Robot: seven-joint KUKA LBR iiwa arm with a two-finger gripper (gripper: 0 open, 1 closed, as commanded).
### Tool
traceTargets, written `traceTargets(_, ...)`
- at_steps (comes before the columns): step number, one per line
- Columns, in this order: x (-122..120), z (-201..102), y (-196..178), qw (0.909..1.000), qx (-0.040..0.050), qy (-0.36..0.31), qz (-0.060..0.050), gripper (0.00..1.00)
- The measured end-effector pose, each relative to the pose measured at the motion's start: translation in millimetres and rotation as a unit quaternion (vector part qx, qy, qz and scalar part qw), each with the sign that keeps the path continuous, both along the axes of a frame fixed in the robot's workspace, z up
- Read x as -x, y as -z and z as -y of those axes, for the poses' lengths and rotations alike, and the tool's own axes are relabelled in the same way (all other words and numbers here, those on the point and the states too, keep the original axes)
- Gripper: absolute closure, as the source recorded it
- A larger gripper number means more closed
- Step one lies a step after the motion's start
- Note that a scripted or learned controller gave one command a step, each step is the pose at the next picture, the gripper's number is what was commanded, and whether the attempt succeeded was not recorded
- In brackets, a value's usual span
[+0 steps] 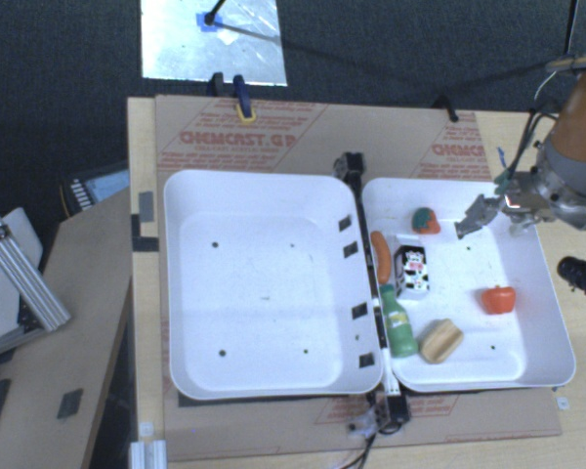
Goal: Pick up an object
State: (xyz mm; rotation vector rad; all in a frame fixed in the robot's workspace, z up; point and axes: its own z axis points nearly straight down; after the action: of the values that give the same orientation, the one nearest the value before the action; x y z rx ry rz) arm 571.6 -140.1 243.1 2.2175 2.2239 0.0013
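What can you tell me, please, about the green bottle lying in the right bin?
The small green plastic-looking bottle has a lighter, whitish cap end pointing toward the far side of the bench and a darker green body toward the near side. It lies on its side, lengthwise along the left wall of the right shallow white bin. A tan bread-like piece lies close at its right, and a black and white block sits just beyond its cap.

Bench (142, 262) bears printed cardboard sheet (273, 130); two white bins (264, 189) side by side on it.

Red mirrored lettering, roughly "CHEMCAST GP", on brown board (236, 137) behind bins
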Motion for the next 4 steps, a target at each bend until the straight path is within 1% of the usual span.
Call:
traceTargets(1, -0.9, -0.1, -11.2, 1.0000, 0.0001, -0.001, 0.002, 1.00)
traceTargets(3, -2.6, -0.4, -32.7, 1.0000, 0.0002, -0.004, 0.004, 1.00)
traceTargets(4, 8.8, -90.2, -33.2, 1.0000, -0.0017, -0.005, 0.000, 1.00)
